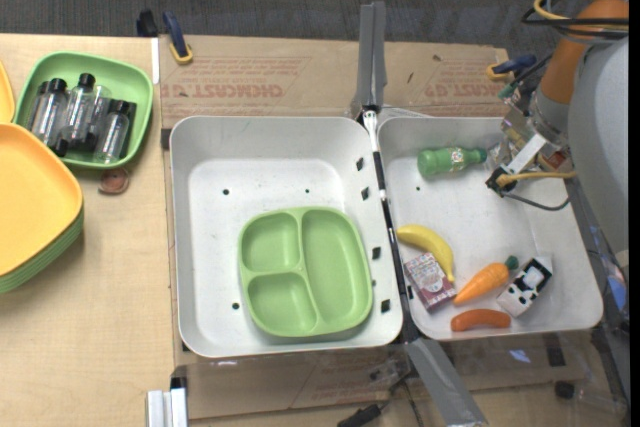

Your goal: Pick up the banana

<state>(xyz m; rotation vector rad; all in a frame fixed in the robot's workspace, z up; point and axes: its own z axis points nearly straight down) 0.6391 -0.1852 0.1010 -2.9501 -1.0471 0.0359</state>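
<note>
The yellow banana [428,245] lies in the right bin [470,205], close to its left wall and curving toward the front. My gripper [516,147] hangs over the bin's far right corner, well away from the banana and just right of a green bottle [450,159]. Nothing shows between its fingers.
Right beside the banana lie a pink packet [425,280], an orange carrot [482,282], a red sausage-shaped toy [480,319] and a black-and-white cow-patterned block [527,285]. The left bin [200,215] holds a green divided plate [303,272]. On the bench at left are a green tray of vials [85,110] and stacked yellow plates [35,210].
</note>
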